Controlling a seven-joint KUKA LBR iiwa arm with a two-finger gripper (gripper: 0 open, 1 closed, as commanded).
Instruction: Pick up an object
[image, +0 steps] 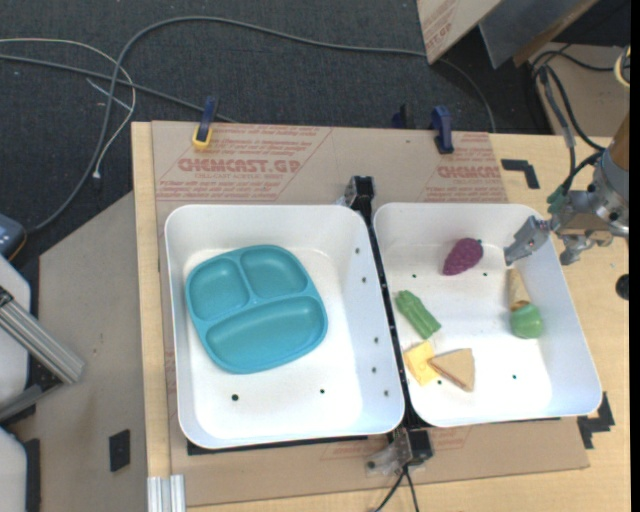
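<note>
My tool (549, 240) hovers over right bin (560, 395), upper right edge, fingers spread, nothing between them. Purple grapes (462, 256) just left of tool. Green-tipped piece (522, 312) just below it. Green pickle (417, 313), sandwich wedge (455, 368) farther down-left.

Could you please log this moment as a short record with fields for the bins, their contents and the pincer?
left bin: holds a teal divided plate
right bin: purple grape bunch, green pickle, yellow cheese wedge, sandwich piece, green-tipped item
pincer: open, over the right bin's upper right edge, holding nothing
nearest object to pincer: green-tipped item, apart from it
</note>
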